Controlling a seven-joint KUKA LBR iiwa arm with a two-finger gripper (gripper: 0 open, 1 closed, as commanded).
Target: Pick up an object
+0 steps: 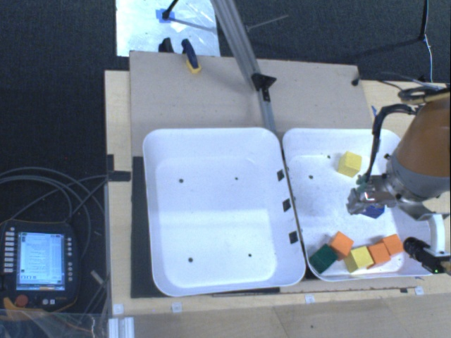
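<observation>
My gripper (365, 203) hangs low over the middle right of the right bin (310, 189), below the grey wrist and orange band. A small blue object (374, 213) shows right under it, partly hidden by the gripper. A yellow cube (349, 164) lies up and to the left of the gripper. Along the bin's front edge sit a green cube (323, 258), an orange cube (342, 243), a yellow cube (359, 258) and two more orange cubes (385, 249).
The left bin (211, 210) lies beside the right one, with a divider edge between them. A grey pole (239, 41) slants over the back of the bench. A teach pendant (39, 263) lies on the floor at the left.
</observation>
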